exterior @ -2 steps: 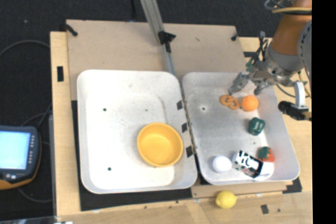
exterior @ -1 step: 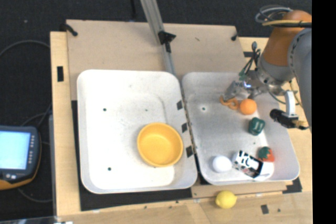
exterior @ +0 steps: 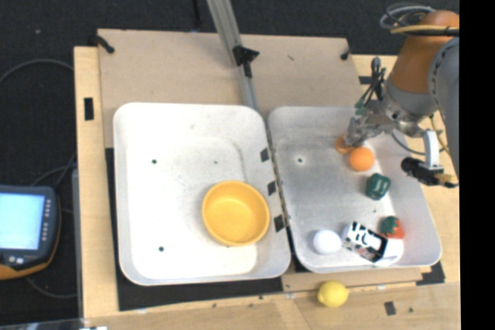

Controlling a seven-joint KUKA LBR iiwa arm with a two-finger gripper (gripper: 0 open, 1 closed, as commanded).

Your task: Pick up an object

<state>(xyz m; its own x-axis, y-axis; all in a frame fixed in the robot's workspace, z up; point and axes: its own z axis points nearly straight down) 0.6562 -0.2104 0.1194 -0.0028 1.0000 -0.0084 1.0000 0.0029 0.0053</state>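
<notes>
Two white bins are lying side by side on the worktop, and the arm is reaching into the right bin from three o'clock. The gripper is hanging low over that bin's upper part; whether it is parted or closed I cannot tell, and nothing is visibly caught in it. The orange ball is sitting just beside it, toward six o'clock, with a small orange scrap peeking out at about seven o'clock from the gripper, partly covered by it. I judge the ball the nearest candidate, needing only a short shift toward six o'clock. Being round, it is offering no long axis to align with. Farther toward six o'clock are lying a dark green block, a white ball and a black-and-white item too small to identify. A yellow bowl is resting in the left bin.
</notes>
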